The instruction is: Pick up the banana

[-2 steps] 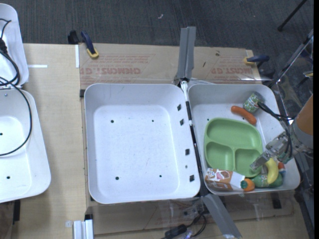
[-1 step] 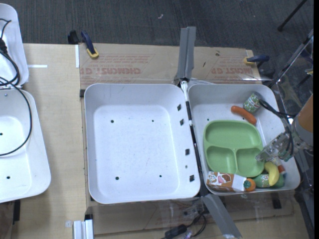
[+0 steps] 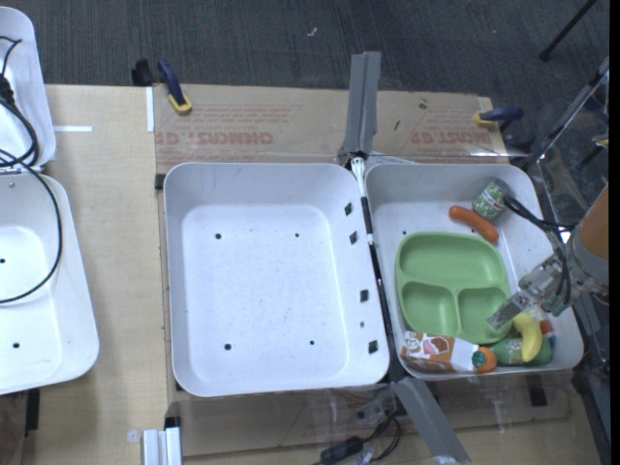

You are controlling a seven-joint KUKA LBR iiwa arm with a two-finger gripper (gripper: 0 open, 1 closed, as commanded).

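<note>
The yellow banana lies in the front right corner of the right bin, just off the green divided tray. My gripper hangs right over the tray's right edge, directly behind and above the banana. It is open, with one finger low near the banana's upper end and nothing between the fingers. The arm comes in from the right and hides part of the bin's right wall.
In the right bin an orange sausage-like item and a green can lie behind the tray. A printed packet and a small orange item crowd the front wall beside the banana. The left bin stands alongside.
</note>
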